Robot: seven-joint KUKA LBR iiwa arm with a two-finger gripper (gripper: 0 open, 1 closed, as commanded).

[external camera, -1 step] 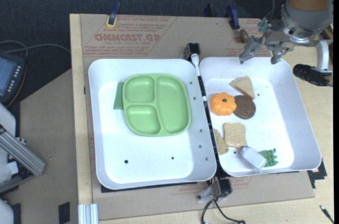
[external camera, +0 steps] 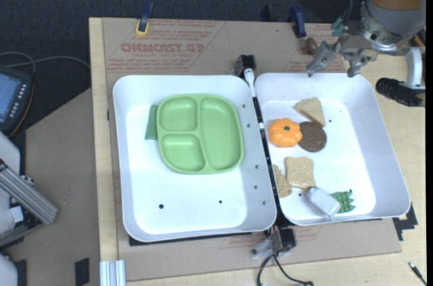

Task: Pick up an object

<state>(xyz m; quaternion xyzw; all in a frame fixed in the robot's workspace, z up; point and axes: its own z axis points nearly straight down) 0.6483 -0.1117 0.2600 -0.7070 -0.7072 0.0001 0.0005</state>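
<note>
Nothing is picked up yet: the gripper (external camera: 336, 60) hangs with its fingers (external camera: 320, 61) spread and empty above the far rim of the right bin (external camera: 385, 163), while the orange pumpkin (external camera: 285, 132), brown cookie (external camera: 312, 137) and cracker (external camera: 300, 172) lie untouched inside.

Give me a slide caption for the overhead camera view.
Open claw hovers above right bin holding toy pumpkin; green divided plate sits left.
</note>
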